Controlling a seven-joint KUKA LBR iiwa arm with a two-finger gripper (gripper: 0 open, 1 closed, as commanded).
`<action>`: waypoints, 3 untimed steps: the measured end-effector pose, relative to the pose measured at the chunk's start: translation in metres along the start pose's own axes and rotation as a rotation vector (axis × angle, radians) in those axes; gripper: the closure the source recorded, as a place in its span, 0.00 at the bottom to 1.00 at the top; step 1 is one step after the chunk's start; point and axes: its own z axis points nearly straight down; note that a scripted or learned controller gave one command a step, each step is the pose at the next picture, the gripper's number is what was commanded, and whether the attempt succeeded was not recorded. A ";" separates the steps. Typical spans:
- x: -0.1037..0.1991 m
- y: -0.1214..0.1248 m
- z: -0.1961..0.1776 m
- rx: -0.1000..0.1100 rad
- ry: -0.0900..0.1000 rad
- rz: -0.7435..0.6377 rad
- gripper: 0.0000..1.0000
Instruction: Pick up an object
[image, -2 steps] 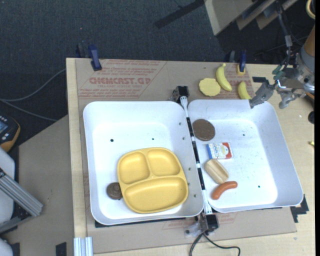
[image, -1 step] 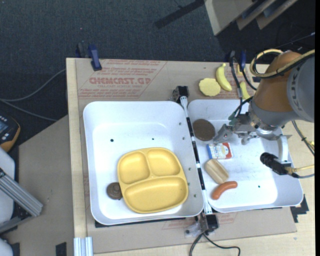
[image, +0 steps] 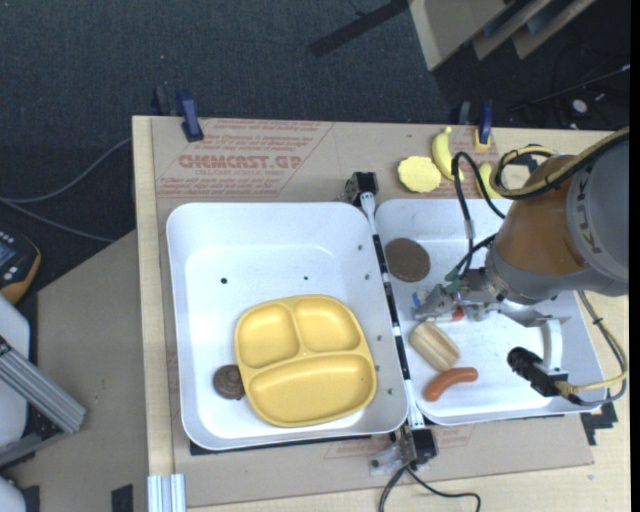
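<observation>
Candidate objects in right bin: tan bread-roll-like piece near the bin's left wall, orange-red sausage just below it toward the front rim, flat brown disc toward the back. All lying loose on the bin floor, none lifted. Gripper low over the bin between disc and roll, just above the roll, apparently lined up for a descent on it; contact not resolvable. Fingers: state cannot be told, detail too small and cluttered. Orange-banded arm leaning in across the right bin's back half. Left bin: yellow three-compartment tray toward the front, small brown round piece touching its left edge. On the surface behind the right bin: yellow banana and yellow rounded piece, outside both bins, likely out of play.
</observation>
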 end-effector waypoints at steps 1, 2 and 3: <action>-0.003 -0.003 -0.002 -0.005 -0.001 -0.002 0.00; 0.006 -0.004 -0.002 -0.002 -0.002 -0.003 0.00; 0.002 -0.005 -0.002 -0.003 -0.002 -0.002 0.00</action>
